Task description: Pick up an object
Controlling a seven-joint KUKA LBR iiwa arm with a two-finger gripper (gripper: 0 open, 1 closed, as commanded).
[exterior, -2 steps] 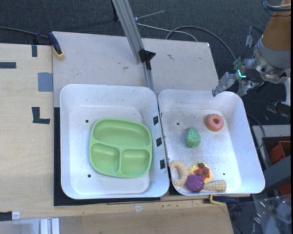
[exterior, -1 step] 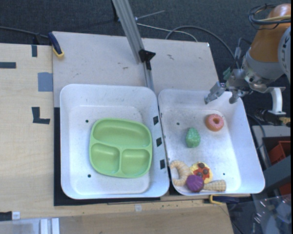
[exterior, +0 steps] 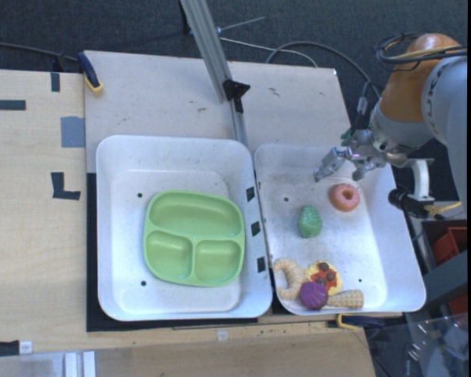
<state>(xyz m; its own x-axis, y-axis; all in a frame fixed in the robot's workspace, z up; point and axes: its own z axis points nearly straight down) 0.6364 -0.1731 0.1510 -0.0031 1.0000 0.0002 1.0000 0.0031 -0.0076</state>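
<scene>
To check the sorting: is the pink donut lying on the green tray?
No, the pink donut lies in the right bin, while the green tray sits in the left bin.

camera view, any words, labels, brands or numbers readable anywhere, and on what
None: no readable text stands on anything.
The green sectioned plastic tray, the pink ring-shaped toy doughnut and the two shallow white bins carry no print.
The black tape pieces on the wooden bench are plain shapes, not letters.
</scene>
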